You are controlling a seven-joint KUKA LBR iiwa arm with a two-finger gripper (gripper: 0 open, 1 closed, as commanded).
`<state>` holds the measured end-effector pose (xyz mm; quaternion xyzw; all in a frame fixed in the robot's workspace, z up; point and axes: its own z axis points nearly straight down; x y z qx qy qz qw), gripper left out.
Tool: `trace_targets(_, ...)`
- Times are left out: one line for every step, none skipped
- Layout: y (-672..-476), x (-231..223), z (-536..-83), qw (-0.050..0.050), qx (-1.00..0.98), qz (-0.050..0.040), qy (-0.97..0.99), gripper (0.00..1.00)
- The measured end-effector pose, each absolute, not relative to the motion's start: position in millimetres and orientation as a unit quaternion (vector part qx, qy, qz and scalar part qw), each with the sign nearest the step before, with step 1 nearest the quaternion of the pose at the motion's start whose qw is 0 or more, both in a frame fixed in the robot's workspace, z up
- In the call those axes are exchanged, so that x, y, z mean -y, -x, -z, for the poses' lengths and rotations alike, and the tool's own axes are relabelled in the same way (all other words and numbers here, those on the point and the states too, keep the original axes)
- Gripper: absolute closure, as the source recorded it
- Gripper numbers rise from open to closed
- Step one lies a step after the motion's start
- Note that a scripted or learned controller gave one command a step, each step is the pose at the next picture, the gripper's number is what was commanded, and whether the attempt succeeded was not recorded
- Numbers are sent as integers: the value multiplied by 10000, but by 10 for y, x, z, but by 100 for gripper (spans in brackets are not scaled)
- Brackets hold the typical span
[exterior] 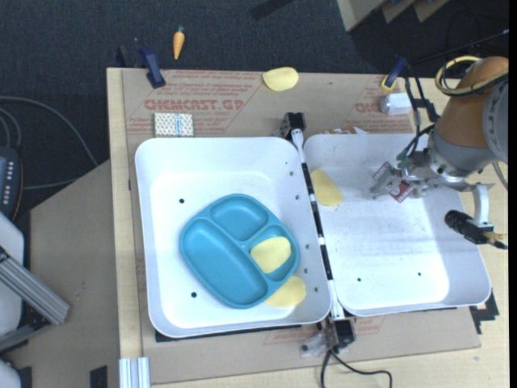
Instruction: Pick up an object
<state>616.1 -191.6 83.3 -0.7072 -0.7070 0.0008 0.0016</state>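
- The tool (393,182) sits low in the upper part of the right bin (452,293); whether it is spread or closed cannot be told from this slanted view, and nothing is clearly caught in it.
- The nearest candidate is the yellow piece (326,188) lying at the right bin's left wall, near the tool but apart from it.
- To pick well, the arm (472,120) would need to shift left, centre over that piece, and keep clear of the wall.
- Further off, the blue tray (230,253) in the left bin (161,217) holds another yellow piece (271,253).
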Motion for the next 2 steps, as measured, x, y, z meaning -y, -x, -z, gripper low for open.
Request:
trace_targets(-6319,2209,-1135,-20,7073,6,7069,0)
trace_targets(-6522,1616,-843,13,7077,4,7066,0)
